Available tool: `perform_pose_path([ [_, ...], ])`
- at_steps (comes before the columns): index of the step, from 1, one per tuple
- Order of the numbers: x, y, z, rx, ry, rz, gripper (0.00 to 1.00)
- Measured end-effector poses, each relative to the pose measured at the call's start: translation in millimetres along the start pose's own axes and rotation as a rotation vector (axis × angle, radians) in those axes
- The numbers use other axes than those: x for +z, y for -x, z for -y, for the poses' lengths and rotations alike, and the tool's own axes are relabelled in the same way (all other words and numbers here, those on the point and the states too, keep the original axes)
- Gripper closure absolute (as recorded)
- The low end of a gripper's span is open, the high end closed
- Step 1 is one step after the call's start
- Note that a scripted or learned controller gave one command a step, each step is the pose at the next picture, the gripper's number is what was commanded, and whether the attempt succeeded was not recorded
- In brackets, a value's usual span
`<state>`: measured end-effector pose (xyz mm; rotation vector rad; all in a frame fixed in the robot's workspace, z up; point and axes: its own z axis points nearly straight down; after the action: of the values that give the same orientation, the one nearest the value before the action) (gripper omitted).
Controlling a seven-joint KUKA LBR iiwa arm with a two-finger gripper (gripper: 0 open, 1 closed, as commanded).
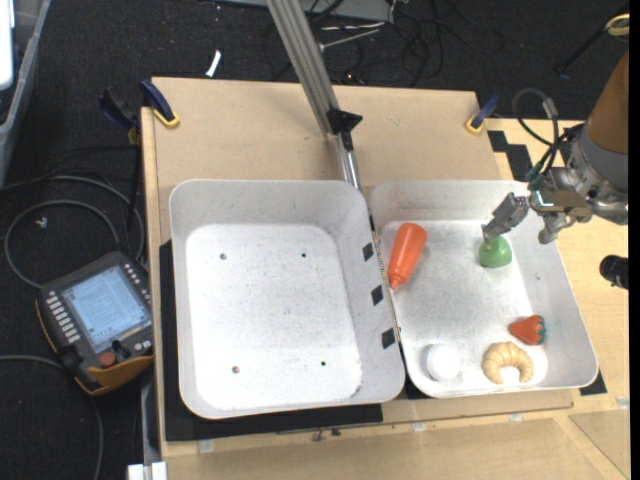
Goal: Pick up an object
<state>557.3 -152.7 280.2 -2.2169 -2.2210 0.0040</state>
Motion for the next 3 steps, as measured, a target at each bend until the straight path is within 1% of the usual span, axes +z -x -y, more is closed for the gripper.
perform_pose_path([
  [1,-2.4,0.0,-0.7,0.001,0.004,0.001,0.00],
  [2,61.1,-4.8,1.0,0.002,-0.002,-0.001,0.00],
  [3,113.0,-10.3,-7.5,0.001,-0.001,0.000,0.00],
])
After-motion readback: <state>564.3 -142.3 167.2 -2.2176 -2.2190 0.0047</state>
